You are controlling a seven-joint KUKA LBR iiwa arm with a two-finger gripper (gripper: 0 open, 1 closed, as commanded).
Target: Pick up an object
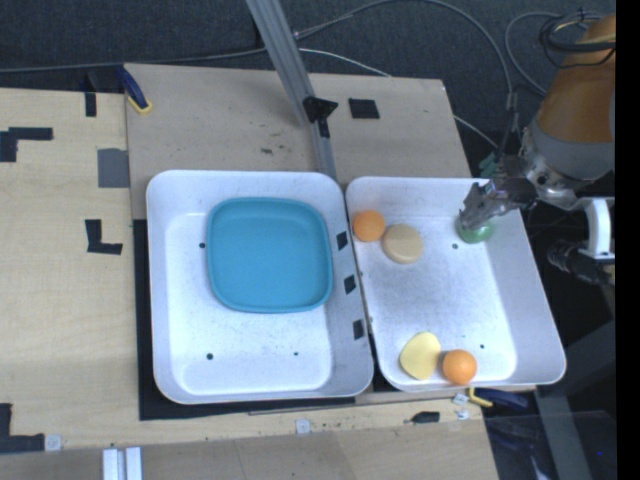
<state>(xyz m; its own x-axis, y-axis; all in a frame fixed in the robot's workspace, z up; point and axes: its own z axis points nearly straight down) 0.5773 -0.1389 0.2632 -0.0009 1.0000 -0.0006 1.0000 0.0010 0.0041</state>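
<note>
**One fixed camera above the bench**

We have a single view. The camera sits high over the bench (250, 108) and looks down at a slant, so the far edge of the bench lies toward the top of the frame and the near edge toward the bottom. It stands far enough to take in both white bins whole: the left bin (180, 348) fills the centre left, the right bin (520, 298) the centre right. Dark floor with cables shows along the top. The arm (580, 98) enters from the upper right of the frame. A slanted metal bar (290, 58) crosses the upper centre, close to the lens.
</note>
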